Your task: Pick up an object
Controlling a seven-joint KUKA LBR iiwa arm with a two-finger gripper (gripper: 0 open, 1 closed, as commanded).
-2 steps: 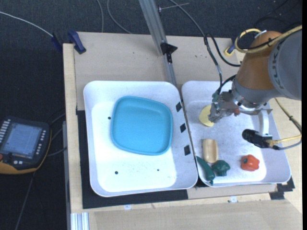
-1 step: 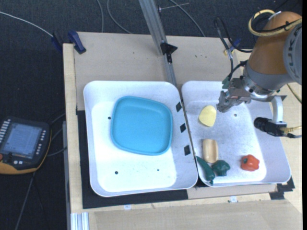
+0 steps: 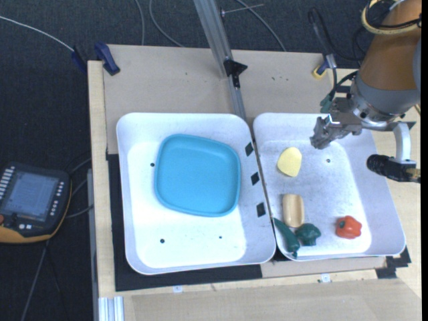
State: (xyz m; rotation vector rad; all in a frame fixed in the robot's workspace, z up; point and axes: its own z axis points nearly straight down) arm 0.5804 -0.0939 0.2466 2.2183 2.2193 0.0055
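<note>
Hovering fingers near right bin's far rim, unobstructed.

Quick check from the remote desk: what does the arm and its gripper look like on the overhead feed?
The arm is a rounded grey casing with a broad orange band above the wrist. A yellow-edged ring sits near its top. Dark cables run beside the wrist. The small dark grey metal gripper hangs below, boxy and compact.

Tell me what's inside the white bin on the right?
The right bin holds a yellow piece, a tan block, a green toy and a red pepper. The pincer covers part of its floor.
</note>
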